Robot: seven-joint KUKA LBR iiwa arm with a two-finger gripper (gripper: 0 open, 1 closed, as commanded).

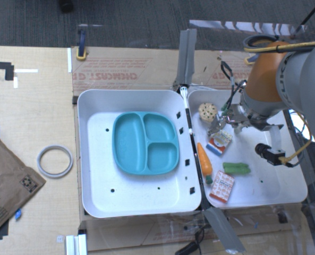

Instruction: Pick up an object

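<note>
My gripper (221, 124) hangs low in the right bin (290, 193), near its back left part. Just in front of it, close below its tip, lies a small white, red and blue packet (220, 141); I cannot tell whether they touch. A beige perforated ball (207, 110) sits just left of the gripper. An orange carrot (204, 160) lies along the bin's left wall. A green oblong piece (236, 168) and a red-and-white packet (221, 186) lie toward the front.
The left bin (93, 195) holds a teal divided plate (145, 142). A roll of tape (54, 160) and a cardboard box (6, 185) lie on the bench at left. The grey arm with its orange band (266, 76) covers the right bin's back right.
</note>
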